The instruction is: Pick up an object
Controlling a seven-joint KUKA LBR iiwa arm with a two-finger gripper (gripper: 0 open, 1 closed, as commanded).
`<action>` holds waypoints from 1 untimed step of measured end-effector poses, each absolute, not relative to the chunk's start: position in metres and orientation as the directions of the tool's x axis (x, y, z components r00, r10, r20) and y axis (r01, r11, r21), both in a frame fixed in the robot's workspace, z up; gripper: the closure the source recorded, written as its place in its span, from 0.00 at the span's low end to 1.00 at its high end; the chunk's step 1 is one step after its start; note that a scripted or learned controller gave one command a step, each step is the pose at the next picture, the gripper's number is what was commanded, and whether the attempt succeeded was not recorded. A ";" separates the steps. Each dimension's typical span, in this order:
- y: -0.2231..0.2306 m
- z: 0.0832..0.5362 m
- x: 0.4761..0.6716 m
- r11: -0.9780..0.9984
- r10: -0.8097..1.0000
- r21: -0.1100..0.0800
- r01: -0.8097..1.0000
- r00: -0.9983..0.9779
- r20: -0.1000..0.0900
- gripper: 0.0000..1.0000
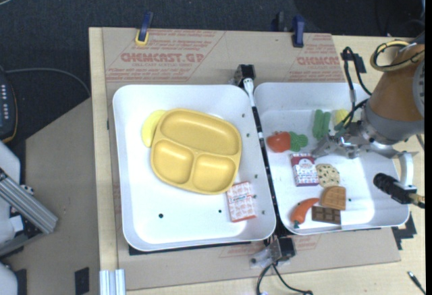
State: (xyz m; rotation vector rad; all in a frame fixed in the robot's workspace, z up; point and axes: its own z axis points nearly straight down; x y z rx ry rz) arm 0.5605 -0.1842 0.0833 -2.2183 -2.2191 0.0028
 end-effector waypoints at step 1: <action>-0.185 0.095 0.561 0.000 1.000 0.000 1.000 0.000 0.000 1.00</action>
